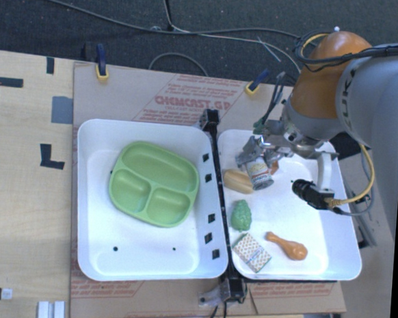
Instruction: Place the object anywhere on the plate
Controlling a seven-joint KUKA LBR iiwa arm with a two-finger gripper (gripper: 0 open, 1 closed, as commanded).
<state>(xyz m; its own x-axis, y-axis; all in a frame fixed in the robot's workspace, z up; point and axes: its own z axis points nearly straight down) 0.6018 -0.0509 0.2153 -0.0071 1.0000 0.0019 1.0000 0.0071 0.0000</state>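
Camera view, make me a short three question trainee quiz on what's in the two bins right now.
1. Which bin holds the green plate?
2. True or false: the checkered block lies on the plate.
3. What sits nearest the end effector: A) can, B) orange drumstick, C) green leafy toy?

Key: 1. The left bin. 2. False, it is in the right bin. 3. A.

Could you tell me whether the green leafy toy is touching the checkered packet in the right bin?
Apart. The camera view shows a strip of white bin floor between the green leafy toy and the checkered packet below it.
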